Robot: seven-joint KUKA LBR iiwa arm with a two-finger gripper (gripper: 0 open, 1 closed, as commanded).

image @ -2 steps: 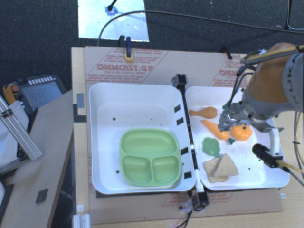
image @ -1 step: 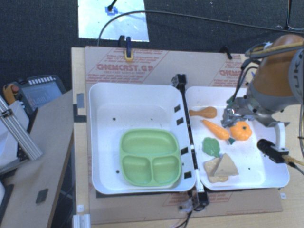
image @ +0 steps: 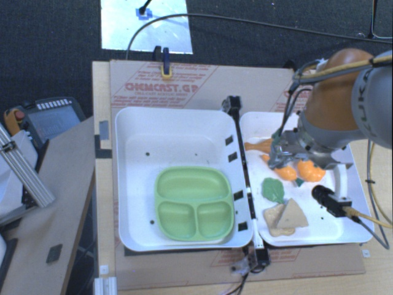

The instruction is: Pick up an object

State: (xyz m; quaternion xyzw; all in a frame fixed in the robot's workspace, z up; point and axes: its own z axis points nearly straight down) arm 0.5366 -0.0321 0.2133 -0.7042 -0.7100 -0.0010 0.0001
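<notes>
The gripper (image: 281, 158) sits low in the right bin (image: 344, 229), over the orange pieces (image: 298, 172) near its middle; whether its jaws are apart cannot be told. The green leaf (image: 273, 190) lies just beside them, so a grasp may slip or nudge neighbours.

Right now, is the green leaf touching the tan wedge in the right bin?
Apart. The camera view shows a strip of white bin floor between the green leaf and the tan wedge below it in the right bin.
</notes>
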